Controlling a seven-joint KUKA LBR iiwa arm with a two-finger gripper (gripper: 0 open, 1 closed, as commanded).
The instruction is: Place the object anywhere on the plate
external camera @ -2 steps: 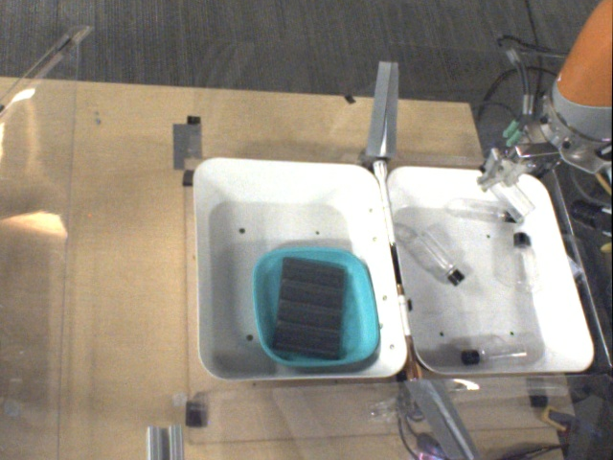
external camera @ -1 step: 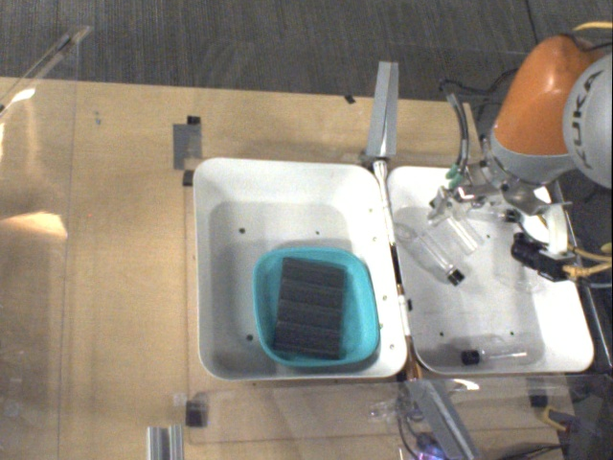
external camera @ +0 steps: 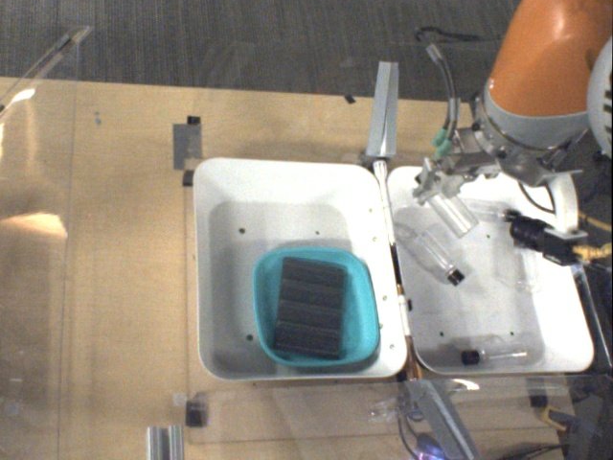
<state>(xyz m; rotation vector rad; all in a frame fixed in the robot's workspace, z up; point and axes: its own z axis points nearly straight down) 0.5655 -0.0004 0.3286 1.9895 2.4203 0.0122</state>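
Teal plate (external camera: 364, 290) in the left bin (external camera: 225, 247) is already bearing the dark ridged block (external camera: 309, 305), which is lying flat near its middle, so the placing step is being judged as done. The gripper (external camera: 448, 242) is being held over the right bin (external camera: 536, 324), well apart from the block. Nothing is being seen between its jaws, and whether they are open or closed cannot be told. Next, only a clear retreat is being called for, with the plate left undisturbed.

Dark block (external camera: 310, 307) covers plate (external camera: 362, 300) — rim free.
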